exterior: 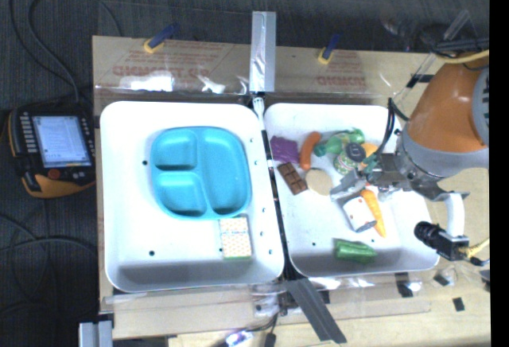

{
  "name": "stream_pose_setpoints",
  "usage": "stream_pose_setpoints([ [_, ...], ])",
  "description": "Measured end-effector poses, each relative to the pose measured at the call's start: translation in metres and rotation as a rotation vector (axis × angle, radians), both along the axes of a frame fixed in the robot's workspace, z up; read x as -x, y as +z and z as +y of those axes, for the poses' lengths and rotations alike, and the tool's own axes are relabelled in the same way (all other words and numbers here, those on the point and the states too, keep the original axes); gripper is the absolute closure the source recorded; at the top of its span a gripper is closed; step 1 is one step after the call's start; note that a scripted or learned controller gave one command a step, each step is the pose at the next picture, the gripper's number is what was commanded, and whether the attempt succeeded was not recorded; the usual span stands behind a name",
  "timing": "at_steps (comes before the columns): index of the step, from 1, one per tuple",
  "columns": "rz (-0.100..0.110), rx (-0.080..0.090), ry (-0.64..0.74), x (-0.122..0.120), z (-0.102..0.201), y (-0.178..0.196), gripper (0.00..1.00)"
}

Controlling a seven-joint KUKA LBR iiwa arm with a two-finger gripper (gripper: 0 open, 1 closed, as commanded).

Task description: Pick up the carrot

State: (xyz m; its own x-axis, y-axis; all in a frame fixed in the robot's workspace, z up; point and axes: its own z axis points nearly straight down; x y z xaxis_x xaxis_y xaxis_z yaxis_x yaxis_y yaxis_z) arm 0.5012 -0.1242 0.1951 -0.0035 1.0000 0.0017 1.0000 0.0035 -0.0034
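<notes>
In the left bin lay a blue divided tray. In the right bin, the carrot lay lower right of centre, its long axis running from upper left to lower right. The gripper hovered just above its upper end; how its fingers stood could not be told.

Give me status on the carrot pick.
Gripper low in right bin, right over the carrot. Hold not confirmed. White card touching carrot, green piece nearby.
</notes>
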Motion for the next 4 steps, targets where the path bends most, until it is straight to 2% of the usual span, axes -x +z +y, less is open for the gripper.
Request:
stream_pose_setpoints([
  [1, 0.0, -0.001, 0.221, 0.013, -0.049, -0.032, 0.0],
  [2, -0.004, -0.002, 0.191, -0.024, -0.085, -0.101, 0.0],
  [3, -0.022, 0.009, 0.061, -0.011, -0.062, -0.104, 0.0],
  [4, -0.028, 0.007, 0.064, -0.014, -0.06, -0.092, 1.0],
])
